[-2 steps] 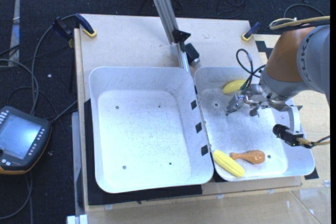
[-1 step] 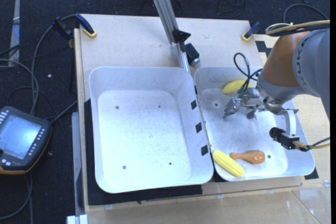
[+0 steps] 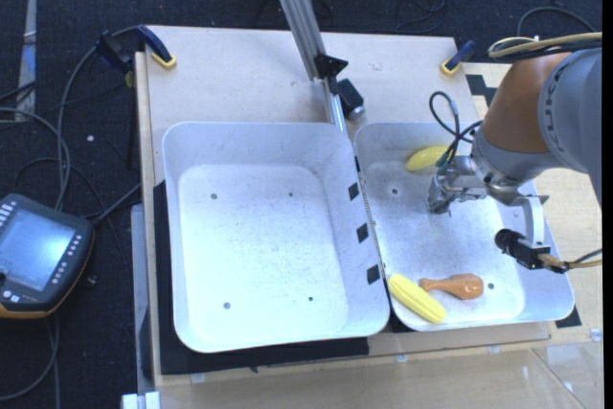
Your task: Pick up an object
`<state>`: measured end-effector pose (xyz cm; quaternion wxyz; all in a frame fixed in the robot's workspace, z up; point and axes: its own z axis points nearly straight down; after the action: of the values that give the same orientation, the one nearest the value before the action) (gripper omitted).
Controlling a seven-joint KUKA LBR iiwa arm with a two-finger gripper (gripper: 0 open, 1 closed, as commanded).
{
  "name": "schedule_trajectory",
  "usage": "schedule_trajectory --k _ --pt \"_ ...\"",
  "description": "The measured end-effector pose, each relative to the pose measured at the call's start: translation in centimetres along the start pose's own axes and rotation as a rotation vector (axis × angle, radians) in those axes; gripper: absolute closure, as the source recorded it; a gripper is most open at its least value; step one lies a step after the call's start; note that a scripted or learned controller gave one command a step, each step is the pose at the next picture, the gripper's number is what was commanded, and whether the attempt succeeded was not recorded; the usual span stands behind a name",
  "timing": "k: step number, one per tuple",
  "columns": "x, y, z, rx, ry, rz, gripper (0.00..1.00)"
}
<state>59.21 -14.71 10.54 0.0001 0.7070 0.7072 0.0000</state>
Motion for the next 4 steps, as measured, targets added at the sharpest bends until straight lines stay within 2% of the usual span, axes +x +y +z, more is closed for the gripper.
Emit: schedule_trajectory --k 1,2,3,4 --pt "0.2 -0.9 -5.3 -0.004 -0.001 0.0 1.0" --pt "-0.6 -0.7 -11.3 -0.005 -0.001 0.0 1.0" --pt "-0.7 -1.0 -15.6 -0.004 -0.001 0.0 1.0" --pt "4.4 1.3 -14.8 0.0 0.001 -0.005 1.0"
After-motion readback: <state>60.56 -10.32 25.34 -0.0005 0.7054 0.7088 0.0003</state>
